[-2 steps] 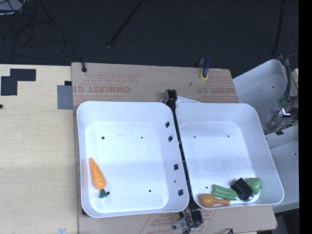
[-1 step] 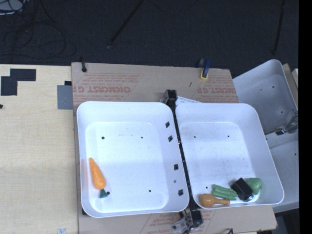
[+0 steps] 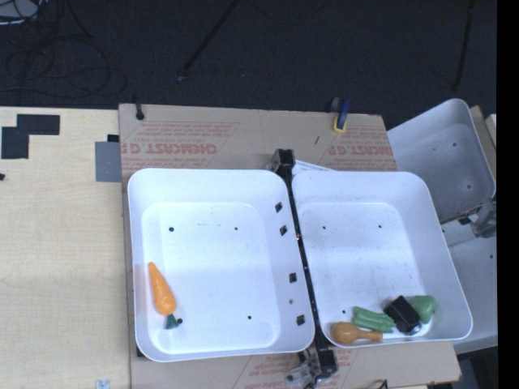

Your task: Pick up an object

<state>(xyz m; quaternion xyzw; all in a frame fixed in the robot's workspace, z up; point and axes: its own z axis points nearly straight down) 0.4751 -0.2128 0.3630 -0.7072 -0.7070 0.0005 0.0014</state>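
Note:
An orange toy carrot (image 3: 160, 288) with a dark green top lies along the left wall of the left bin (image 3: 207, 186), near its front corner. In the front right corner of the right bin (image 3: 365, 186) several small items lie bunched together. A long green vegetable (image 3: 372, 318) touches a black block (image 3: 403, 314). A rounded green piece (image 3: 424, 305) sits just behind the block. A tan, pear-shaped item (image 3: 354, 333) rests against the front wall.
Both bins stand on a cardboard sheet (image 3: 211, 140) on the wooden bench (image 3: 57, 241). Black clips (image 3: 284, 162) join the bins along their shared wall. A blue and yellow clamp (image 3: 341, 114) holds the cardboard's back edge. A grey metal plate (image 3: 450, 156) slants up at the right.

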